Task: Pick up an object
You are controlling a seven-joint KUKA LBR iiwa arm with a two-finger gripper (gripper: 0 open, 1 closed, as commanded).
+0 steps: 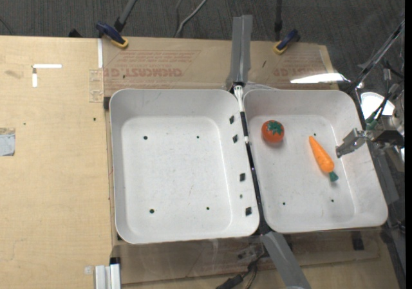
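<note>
You've got an orange carrot (320, 155) with a green tip lying diagonally in the right bin (360, 217), red tomato (273, 132) to its left. Pincer (347, 144) just right of the carrot; can't tell its state.

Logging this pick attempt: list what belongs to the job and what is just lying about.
Job:
carrot in the right bin
tomato in the same bin
gripper beside the carrot

Lying about:
left bin
clamps on the cardboard

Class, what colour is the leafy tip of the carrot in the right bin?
Green, on the orange carrot; seen in the camera view.
</note>
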